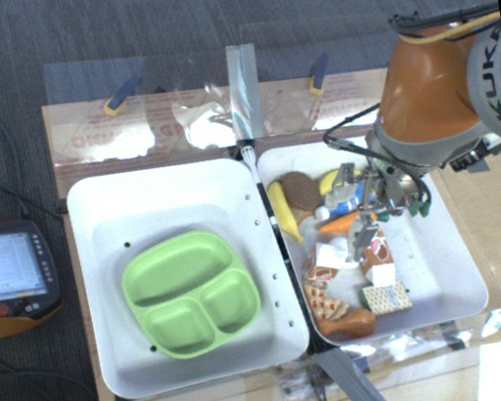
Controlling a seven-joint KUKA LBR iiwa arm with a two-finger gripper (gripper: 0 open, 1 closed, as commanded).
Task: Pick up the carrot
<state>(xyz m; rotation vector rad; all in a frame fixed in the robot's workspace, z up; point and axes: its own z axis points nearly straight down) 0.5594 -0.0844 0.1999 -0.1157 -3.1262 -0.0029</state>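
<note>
The carrot [337, 225] is a small orange piece lying in the right bin [449, 252] among other toy foods. My gripper [363, 209] hangs low over the middle of that bin, just right of the carrot and close to it. The orange wrist band [427, 89] rises behind it at the upper right. Whether the gripper touches the carrot is hidden by the clutter.
Around the carrot lie a yellow banana [282, 213], a brown round piece [301, 191], a yellow item [331, 181], a pizza slice [322, 299], a brown bread roll [347, 324] and a cracker block [386, 297]. The left bin [100, 210] holds a green divided plate [190, 292].
</note>
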